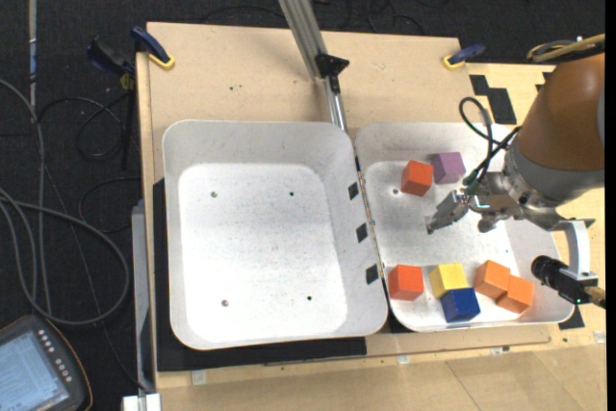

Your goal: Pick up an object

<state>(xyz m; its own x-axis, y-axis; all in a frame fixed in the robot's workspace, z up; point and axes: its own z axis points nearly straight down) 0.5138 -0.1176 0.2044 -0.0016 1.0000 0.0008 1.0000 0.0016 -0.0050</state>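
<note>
Two shallow white bins sit side by side on the counter (250,63). The left bin (183,207) has only speckles on its floor, while the right bin (377,149) carries all the blocks. Near its far side an orange cube (417,177) stands just beside a purple cube (448,166), the two nearly touching. Along the near edge lies a second group: an orange cube (406,281), a yellow cube (449,278) right next to it, a blue cube (461,304) touching the yellow one's near side, and two more orange blocks (504,285) (pressed together) toward the right corner. The jaws (446,213) hang over the bare middle of the right bin, between the two groups, well clear of every block. They grasp nothing, but whether they are spread or closed I cannot tell from this slant.
</note>
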